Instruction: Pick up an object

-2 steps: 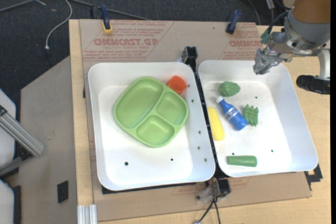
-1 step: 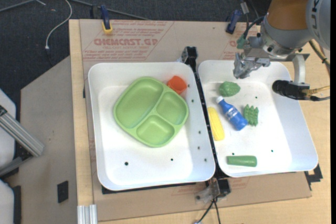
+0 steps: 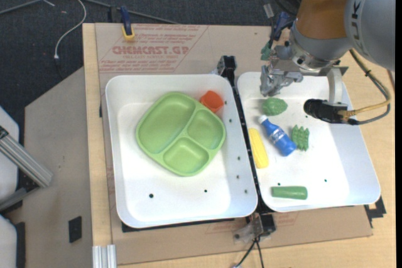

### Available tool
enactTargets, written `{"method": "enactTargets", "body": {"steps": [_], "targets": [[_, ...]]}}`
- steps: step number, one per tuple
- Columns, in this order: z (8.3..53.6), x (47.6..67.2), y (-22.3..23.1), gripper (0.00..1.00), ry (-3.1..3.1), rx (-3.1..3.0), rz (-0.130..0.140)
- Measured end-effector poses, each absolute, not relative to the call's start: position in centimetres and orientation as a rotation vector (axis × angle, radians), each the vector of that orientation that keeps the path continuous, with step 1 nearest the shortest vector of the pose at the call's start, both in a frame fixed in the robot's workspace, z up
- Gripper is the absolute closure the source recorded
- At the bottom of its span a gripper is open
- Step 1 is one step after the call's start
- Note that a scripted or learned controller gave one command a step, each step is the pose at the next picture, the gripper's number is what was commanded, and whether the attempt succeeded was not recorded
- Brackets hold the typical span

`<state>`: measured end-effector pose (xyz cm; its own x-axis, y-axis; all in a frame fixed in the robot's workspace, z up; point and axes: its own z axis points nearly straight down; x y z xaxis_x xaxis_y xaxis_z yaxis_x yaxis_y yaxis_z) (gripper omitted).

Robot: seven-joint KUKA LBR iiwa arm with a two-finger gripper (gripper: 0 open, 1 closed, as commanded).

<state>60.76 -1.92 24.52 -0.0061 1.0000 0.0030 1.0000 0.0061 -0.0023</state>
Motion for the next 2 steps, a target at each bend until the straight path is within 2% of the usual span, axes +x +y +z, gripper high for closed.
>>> {"method": "enactTargets", "body": {"steps": [2], "targets": [[24.1, 61.0, 7.2, 1.0, -2.226, -2.215, -0.001]]}}
